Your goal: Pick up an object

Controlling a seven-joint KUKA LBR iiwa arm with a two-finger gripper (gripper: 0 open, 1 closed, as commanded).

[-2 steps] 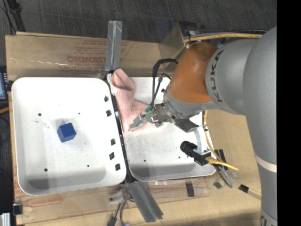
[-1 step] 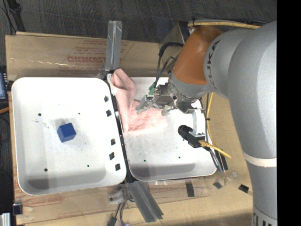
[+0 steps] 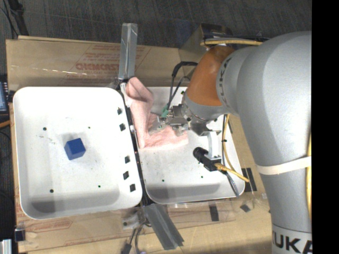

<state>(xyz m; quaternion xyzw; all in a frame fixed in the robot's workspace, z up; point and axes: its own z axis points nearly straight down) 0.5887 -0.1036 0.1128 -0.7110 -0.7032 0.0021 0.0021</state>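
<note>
Nearest the bench front, L bin holds a blue cube. Farther back, R bin contains pink cloth draped over its divider edge; gripper sits at the cloth, grip state not discernible.

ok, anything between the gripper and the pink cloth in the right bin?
Nothing visible. The gripper sits right over the pink cloth in the right bin, which drapes up onto the divider. The blue cube lies apart in the left bin.
</note>
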